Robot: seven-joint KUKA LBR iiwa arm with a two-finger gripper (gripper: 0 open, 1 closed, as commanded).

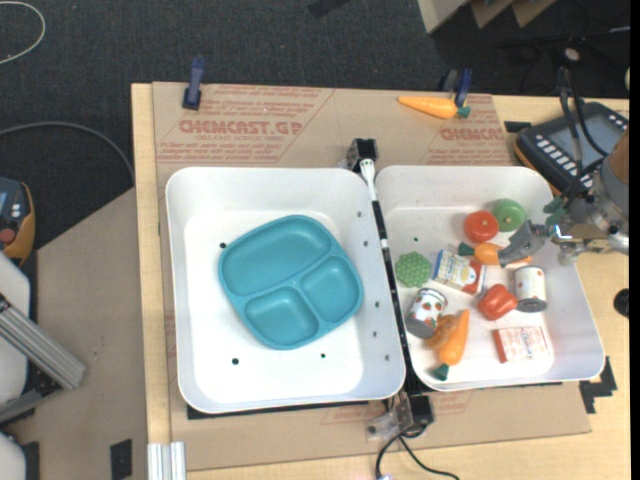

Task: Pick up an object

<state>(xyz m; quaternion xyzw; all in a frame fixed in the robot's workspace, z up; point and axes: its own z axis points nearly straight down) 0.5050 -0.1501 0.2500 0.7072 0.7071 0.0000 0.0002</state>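
Two white bins are seen side by side on the bench: left bin (190,298) and right bin (575,358), meeting at a black-dotted seam in the middle

Left bin: one teal divided plate (290,281) lies near its centre, three compartments facing up

Right bin: all the loose objects are clustered here
- red tomato (481,226) and green round piece (508,213) near the upper right, just beside each other
- small orange piece (487,254) directly below the tomato
- green ridged disc (412,268) at the left side, near the seam
- small printed carton (457,270) just right of the disc
- red pepper-like piece (497,301) below the carton, white can (529,287) just beside it on the right
- small jar with a printed label (429,310) at lower left, touching or nearly touching an orange carrot (452,341) that lies tilted below it
- red-and-white flat box (522,343) at lower right

Outside the bins a second carrot (427,106) is seen on the board by a blue clamp (461,86); another blue clamp (193,81) sits at upper left

Gripper (527,236) is positioned over the right bin's upper right area, reaching in from the right, with grey finger tips near the orange piece and below the green one. Nothing is seen between the fingers; open or clenched cannot be told at this angle
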